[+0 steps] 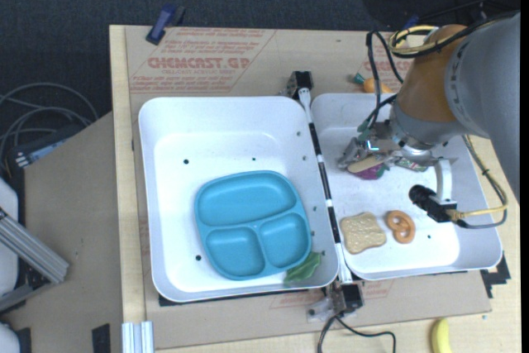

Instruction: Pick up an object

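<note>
1. One purple-and-tan item [366,167] lies in the right bin [471,256], right of centre frame, directly under my claw [364,151].
2. I cannot tell whether the claw is wide or narrow.
3. I judge its long axis runs left-right; the claw sits touching or just above it.
4. Bread slice [363,231] and pretzel [401,226] lie lower, well apart from the claw.

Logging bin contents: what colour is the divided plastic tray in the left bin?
Light blue, seen clearly in the camera view.
</note>
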Controlling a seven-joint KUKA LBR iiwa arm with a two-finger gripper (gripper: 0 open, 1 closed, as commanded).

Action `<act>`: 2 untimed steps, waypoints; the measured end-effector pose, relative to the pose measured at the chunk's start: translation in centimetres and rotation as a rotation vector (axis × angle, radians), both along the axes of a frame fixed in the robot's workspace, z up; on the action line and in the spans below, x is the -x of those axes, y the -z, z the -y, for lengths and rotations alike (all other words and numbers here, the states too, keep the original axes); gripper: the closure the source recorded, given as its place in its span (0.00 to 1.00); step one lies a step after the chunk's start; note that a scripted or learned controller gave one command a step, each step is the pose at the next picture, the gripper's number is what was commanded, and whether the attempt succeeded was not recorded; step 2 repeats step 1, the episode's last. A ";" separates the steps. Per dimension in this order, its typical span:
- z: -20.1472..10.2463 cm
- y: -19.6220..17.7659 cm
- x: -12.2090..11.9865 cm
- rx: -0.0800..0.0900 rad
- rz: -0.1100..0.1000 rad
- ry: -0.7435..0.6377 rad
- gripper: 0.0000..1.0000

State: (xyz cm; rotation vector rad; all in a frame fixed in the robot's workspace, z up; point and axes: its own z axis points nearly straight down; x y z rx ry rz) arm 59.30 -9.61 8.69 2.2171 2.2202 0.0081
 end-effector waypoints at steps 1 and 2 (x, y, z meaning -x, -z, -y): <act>-6.3 -9.9 1.8 0.000 -0.004 0.000 1.00; -6.3 -9.9 1.8 0.000 -0.004 0.000 1.00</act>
